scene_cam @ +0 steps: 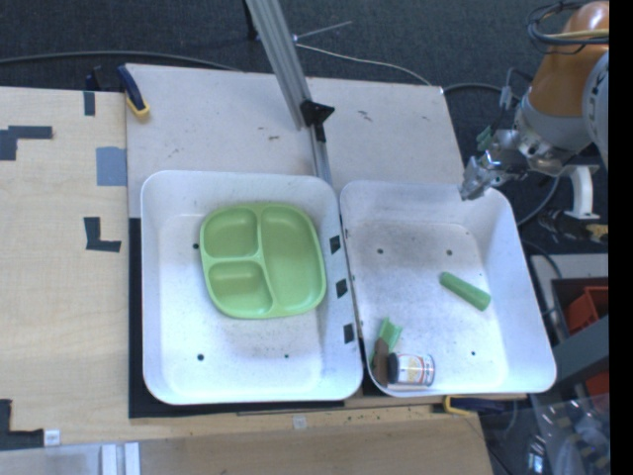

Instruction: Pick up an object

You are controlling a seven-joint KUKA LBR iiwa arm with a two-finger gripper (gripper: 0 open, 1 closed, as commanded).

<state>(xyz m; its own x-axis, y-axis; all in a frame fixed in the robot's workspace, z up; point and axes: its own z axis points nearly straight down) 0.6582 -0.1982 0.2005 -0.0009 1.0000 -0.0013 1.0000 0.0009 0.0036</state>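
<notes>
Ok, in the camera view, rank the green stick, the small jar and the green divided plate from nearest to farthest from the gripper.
The gripper sits at the right bin's far right corner.
1. green stick: right bin, middle right, nearest.
2. small jar: right bin, near edge, lying on its side.
3. green divided plate: left bin, farthest.

The arm [572,62] is cut off by the picture's right edge; the gripper [477,179], over the right bin's [514,265] far right corner, is too small to tell its fingers' stance
</notes>
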